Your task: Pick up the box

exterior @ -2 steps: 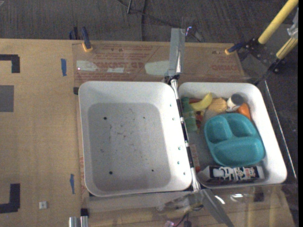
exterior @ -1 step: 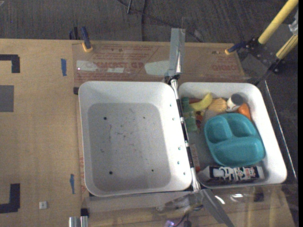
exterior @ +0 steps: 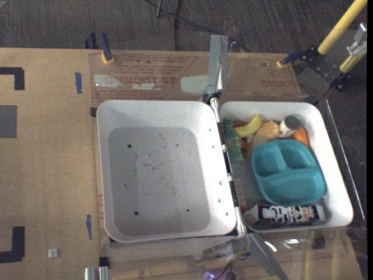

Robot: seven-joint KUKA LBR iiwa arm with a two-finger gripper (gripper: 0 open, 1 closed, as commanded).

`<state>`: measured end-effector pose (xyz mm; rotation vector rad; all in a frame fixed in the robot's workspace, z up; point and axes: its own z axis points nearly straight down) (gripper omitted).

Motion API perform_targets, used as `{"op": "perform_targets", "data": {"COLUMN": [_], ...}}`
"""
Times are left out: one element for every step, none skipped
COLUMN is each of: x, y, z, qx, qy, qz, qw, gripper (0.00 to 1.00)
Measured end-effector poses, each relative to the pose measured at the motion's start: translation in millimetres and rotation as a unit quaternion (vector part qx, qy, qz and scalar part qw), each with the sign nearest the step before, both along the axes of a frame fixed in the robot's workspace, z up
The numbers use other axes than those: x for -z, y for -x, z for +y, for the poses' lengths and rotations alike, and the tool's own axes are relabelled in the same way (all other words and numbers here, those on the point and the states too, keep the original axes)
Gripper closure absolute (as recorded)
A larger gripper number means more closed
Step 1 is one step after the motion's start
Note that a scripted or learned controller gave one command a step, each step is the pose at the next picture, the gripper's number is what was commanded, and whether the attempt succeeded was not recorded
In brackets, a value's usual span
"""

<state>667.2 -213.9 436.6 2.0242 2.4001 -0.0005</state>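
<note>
Black-and-white box (exterior: 291, 213) lay flat against near wall of right bin (exterior: 341, 212), wedged beside teal tray (exterior: 288, 173); tight fit for grasp. Jaw state: cannot tell.

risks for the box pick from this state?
The box lies flat against the right bin's near wall, leaving little finger clearance on that side. The teal tray sits right behind it, probably touching, so a descent could nudge or clamp the tray instead.
</note>
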Motion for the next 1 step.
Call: {"op": "perform_targets", "data": {"x": [-12.5], "y": [-1.1], "z": [1.1], "qx": [-0.001], "qy": [0.0019], "qz": [-0.003], "qw": [1.0000], "gripper": [1.00]}}
